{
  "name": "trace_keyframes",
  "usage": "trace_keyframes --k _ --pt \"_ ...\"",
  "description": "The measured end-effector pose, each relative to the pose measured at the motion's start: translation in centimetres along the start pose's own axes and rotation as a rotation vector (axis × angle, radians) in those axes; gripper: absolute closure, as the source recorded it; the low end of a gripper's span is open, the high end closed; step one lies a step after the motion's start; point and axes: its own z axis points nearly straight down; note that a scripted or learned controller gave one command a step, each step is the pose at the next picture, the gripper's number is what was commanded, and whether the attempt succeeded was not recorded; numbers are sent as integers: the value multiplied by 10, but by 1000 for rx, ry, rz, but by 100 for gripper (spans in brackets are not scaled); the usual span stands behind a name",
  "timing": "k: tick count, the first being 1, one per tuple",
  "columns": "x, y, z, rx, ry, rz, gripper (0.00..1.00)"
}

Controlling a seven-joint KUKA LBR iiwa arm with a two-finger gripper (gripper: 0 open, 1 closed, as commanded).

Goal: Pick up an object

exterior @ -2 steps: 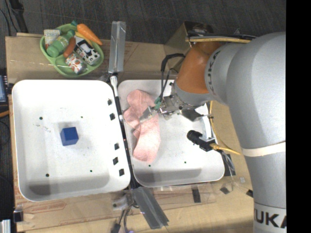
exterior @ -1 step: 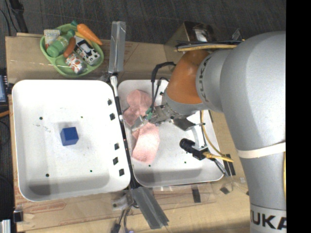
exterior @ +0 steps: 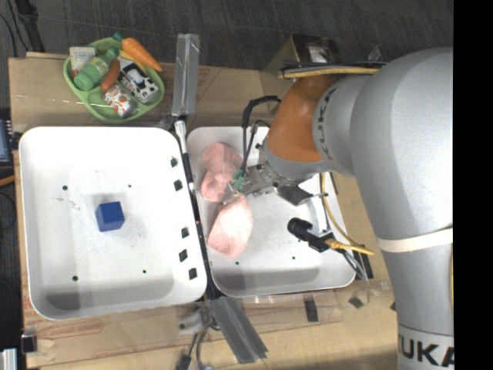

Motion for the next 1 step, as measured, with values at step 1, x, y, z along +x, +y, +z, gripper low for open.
trace_keyframes --k 1 --pt "25 80 -92 -5 0 94 100"
